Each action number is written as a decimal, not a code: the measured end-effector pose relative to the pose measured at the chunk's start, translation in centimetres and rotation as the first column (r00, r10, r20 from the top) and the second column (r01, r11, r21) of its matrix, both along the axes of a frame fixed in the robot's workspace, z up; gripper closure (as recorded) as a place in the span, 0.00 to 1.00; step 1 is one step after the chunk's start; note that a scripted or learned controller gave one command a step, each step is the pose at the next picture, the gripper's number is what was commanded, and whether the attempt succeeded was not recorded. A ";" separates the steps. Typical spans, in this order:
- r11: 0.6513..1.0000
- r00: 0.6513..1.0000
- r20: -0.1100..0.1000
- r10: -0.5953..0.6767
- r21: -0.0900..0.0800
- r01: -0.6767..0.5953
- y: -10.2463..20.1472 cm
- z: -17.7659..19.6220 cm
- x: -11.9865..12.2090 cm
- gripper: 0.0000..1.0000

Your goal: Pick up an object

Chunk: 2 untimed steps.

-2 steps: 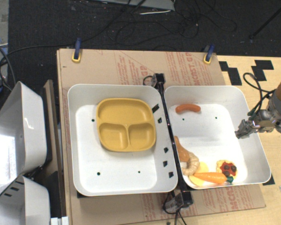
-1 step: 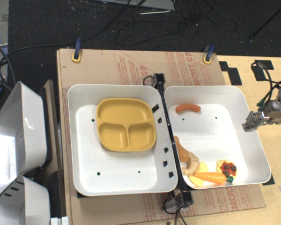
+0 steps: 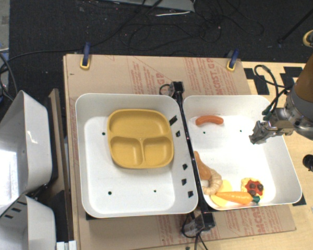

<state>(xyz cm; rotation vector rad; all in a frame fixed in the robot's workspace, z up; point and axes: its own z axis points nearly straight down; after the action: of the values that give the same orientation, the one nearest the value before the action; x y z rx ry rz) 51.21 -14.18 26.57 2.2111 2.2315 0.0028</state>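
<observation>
In the right bin [image 3: 281, 155] lie a small orange sausage [image 3: 209, 120] near the back left, a shrimp-like tan piece [image 3: 209, 176] by the divider, an orange carrot [image 3: 233, 196] on a yellow slice at the front, and a yellow toy with red and green bits [image 3: 253, 186]. My gripper [image 3: 261, 133] hangs over the right bin's back right part, well to the right of the sausage, with nothing seen between its fingers. A yellow divided plate [image 3: 141, 138] sits in the left bin [image 3: 94, 191].
A black divider [image 3: 187, 145] runs between the two bins. Clamps hold the cardboard board at its back edge [image 3: 85, 62]. White containers [image 3: 18, 150] stand to the left of the bench. Cables lie on the dark floor behind.
</observation>
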 end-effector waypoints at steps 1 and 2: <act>1.000 1.000 0.000 0.000 0.000 0.000 5.1 0.4 1.1 1.00; 1.000 1.000 -0.004 -0.001 0.000 0.001 9.7 -1.1 1.8 1.00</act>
<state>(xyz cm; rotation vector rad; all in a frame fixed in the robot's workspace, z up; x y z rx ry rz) 52.98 -4.50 25.48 2.2146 2.2318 -0.0009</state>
